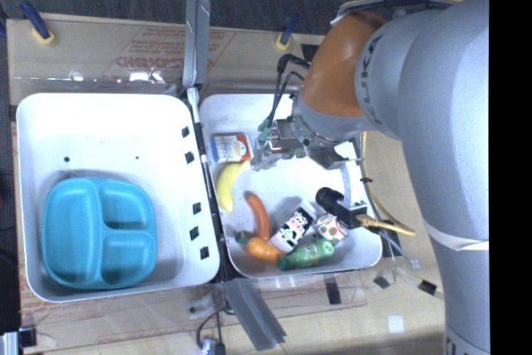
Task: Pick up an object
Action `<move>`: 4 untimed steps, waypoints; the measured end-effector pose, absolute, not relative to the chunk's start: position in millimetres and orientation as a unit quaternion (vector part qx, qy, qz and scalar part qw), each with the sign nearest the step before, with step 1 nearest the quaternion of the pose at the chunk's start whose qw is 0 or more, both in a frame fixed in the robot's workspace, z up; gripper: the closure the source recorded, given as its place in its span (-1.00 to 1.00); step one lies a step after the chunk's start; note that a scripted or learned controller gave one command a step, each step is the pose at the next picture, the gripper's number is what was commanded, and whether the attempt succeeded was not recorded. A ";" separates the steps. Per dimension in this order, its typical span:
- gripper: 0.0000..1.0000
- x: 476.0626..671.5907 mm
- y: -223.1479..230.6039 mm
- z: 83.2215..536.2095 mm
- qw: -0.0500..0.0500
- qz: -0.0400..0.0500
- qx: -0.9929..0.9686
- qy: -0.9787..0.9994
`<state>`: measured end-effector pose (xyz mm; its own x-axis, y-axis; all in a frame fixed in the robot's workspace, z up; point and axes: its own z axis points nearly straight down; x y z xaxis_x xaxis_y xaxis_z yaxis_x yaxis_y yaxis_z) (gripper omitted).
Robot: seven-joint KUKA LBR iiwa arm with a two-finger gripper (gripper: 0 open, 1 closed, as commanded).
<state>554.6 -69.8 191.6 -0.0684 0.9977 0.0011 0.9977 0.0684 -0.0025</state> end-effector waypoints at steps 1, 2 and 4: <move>1.00 569.1 -82.5 191.5 0.000 0.001 -0.676 -0.737; -1.00 569.1 -82.4 191.5 0.001 0.001 -0.676 -0.737; 1.00 544.5 -101.0 102.1 0.000 0.001 -0.651 -0.759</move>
